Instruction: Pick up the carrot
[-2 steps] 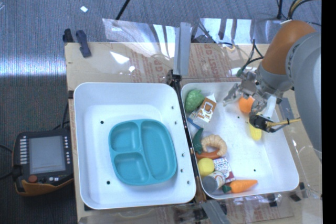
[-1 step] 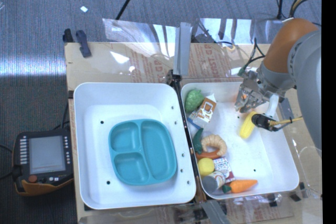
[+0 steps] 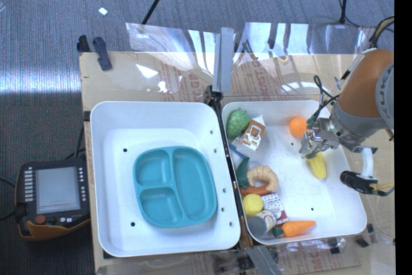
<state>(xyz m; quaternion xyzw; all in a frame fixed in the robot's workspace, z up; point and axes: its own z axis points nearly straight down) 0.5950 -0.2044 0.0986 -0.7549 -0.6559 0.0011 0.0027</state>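
Note:
The carrot (image 3: 297,228), orange with a green top, lies along the front wall of the right bin (image 3: 341,216). My gripper (image 3: 311,147) hangs over the bin's right-hand part, well behind the carrot. It sits between an orange ball (image 3: 297,126) and a yellow fruit (image 3: 317,167), just above the fruit's upper end. The wrist hides much of the gripper's tip.
The right bin's left side holds a green vegetable (image 3: 238,122), a small carton (image 3: 252,133), a croissant (image 3: 262,176), a lemon (image 3: 252,204), a packet (image 3: 273,204) and a can (image 3: 262,223). A teal divided plate (image 3: 174,185) lies in the left bin (image 3: 109,132). A pendant (image 3: 51,193) sits left of the bench.

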